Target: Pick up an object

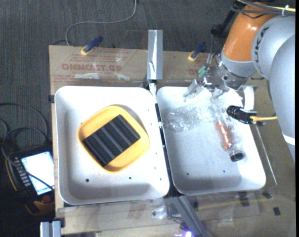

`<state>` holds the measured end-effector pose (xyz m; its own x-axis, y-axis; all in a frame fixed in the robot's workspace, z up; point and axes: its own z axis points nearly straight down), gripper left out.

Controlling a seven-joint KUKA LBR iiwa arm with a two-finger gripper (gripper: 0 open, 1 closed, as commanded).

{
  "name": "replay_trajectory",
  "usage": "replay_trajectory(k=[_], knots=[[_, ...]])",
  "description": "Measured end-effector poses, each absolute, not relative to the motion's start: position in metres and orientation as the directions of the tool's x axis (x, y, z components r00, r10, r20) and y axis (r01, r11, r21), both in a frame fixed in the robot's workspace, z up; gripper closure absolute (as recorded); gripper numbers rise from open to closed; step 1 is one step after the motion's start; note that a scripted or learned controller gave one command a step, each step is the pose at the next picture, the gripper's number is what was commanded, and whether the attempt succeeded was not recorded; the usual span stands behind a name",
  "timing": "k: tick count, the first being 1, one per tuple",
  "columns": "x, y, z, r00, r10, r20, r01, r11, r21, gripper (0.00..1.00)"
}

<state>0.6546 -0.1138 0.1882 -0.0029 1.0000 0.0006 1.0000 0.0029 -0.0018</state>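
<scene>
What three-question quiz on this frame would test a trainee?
1. True or false: the yellow pad with black ribs lies in the left bin.
2. Which bin holds the clear plastic bottle with the dark cap? A) left B) right
3. Fill in: the tool is over the right bin's ____ edge (near/far).

Key: 1 true; 2 B, with crumpled clear plastic beside it; 3 far.

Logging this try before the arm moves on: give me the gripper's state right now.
Two-finger gripper: fingers spread open, holding nothing, poised over the right white bin above the crumpled clear plastic wrap.
</scene>
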Motion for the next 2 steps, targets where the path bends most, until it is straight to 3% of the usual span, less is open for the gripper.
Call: replay_trajectory(k=[1, 2], knots=[[0.644, -0.179, 0.159, -0.008, 1.000, -0.003, 1.000, 0.008, -0.001, 0.00], [0.626, -0.201, 0.135, -0.063, 0.998, -0.009, 0.998, 0.063, 0.024, 0.00]])
